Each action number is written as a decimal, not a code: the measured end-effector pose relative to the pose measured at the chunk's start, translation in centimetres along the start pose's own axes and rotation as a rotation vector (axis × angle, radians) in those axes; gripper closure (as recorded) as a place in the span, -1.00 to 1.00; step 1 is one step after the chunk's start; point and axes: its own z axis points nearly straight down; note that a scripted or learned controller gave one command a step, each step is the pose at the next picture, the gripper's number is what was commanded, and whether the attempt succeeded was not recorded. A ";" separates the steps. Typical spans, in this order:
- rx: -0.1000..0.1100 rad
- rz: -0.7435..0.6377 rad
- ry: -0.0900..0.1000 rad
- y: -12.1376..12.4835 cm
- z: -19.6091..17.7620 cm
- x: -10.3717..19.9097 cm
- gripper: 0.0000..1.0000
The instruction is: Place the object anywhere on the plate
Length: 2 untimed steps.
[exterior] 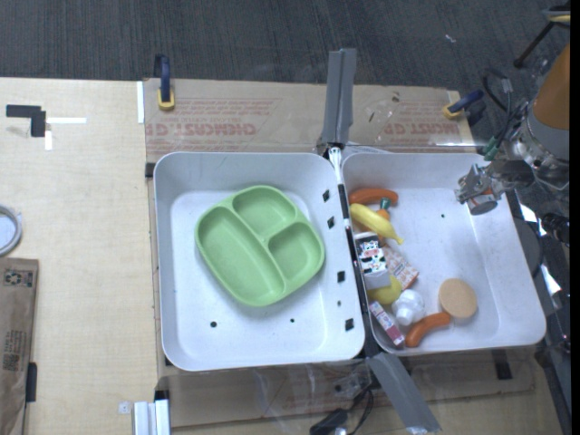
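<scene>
Green plate (261,245) in left bin (172,270), toy food (390,265) in right bin (507,270)

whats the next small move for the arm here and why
Probably move the gripper left and down toward the toy food piled along the right bin's left wall, for example the yellow banana. It hovers near the bin's upper right with nothing visibly between its fingers, and the green plate in the left bin bears nothing yet.

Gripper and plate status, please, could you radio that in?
Gripper over right bin's far-right corner, nothing seen between fingers. Green plate in left bin, bare. Toy food heaped along right bin's left wall.
</scene>
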 end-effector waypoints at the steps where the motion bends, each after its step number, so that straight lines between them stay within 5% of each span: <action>1: 0.002 -0.016 0.000 0.5 3.5 9.5 1.00; 2: 0.001 -0.020 -0.001 2.8 1.1 16.8 1.00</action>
